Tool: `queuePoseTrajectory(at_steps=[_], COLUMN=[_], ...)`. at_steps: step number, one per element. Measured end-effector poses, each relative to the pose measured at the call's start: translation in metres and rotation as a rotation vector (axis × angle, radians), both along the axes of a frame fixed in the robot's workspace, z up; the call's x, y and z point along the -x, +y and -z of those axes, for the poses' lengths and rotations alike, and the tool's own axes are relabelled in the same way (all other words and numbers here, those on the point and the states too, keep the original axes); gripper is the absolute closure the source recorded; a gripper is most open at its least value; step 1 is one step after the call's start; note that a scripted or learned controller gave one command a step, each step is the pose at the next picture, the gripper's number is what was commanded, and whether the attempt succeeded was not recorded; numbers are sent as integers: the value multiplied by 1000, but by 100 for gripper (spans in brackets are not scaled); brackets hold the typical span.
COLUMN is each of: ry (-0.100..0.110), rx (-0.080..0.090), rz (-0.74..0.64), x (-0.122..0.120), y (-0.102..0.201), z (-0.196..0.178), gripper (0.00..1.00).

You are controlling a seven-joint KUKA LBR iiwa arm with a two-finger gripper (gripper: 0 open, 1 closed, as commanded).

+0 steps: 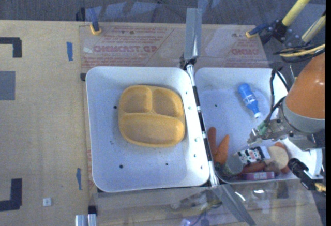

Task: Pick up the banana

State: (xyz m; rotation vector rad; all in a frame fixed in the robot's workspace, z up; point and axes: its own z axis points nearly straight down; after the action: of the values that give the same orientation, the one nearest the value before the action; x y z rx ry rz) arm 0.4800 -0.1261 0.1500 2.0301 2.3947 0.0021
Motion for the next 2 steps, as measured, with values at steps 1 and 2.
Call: queuePoseTrajectory(at_steps=[1, 2], ry=[2, 3], rx=[0, 0], rz=[328, 328], x=[-62, -62], y=[50, 50], z=[-35, -34], gripper=[100, 0])
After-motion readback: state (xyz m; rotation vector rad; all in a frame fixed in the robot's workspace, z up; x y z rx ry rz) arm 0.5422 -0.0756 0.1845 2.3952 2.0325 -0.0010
